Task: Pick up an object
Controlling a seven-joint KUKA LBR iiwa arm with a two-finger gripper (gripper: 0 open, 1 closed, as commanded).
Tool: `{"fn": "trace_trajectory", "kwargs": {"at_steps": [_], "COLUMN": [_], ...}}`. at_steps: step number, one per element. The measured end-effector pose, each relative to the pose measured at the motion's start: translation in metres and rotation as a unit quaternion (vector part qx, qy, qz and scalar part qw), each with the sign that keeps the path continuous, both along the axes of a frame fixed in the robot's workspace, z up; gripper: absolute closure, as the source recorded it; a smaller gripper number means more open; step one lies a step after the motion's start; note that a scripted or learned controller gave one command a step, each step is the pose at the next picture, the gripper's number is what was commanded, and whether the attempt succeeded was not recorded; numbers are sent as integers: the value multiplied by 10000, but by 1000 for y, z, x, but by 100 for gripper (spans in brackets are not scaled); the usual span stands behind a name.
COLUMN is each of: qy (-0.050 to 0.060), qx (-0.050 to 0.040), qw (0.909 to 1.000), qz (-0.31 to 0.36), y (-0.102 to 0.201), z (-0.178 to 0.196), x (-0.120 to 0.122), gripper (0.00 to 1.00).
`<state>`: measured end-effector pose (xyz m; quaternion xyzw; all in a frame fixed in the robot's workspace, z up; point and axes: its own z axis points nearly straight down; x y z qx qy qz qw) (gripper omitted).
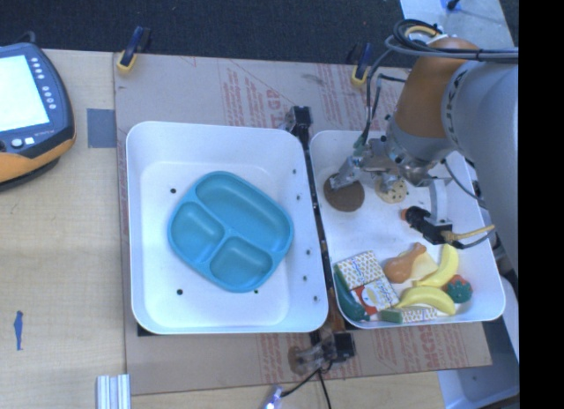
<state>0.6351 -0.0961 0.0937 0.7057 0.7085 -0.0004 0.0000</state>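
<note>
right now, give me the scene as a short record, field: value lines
left bin: holds a blue divided plate
right bin: brown disc, cookie, bananas, strawberry, small boxes
arm: reaches in from the right, over the right bin's far end
end effector: low over the brown disc and cookie
toys: crowded in the right bin's near end
bench extras: handheld screen at far left

A light wooden bench (62, 249) fills most of the frame, with a brown cardboard sheet (238, 90) laid across its middle. Two shallow white bins rest on the cardboard: the left bin (141, 222) at centre, the right bin (489, 297) toward the right edge. A tablet-like pendant (26, 107) lies at upper left.
</note>
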Motion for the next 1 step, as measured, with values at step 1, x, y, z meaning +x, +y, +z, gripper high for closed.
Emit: {"fn": "trace_trajectory", "kwargs": {"at_steps": [1], "qy": [-3], "qx": [0], "qw": [10000], "qz": [4], "y": [1], "z": [0], "x": [3], "gripper": [0]}}
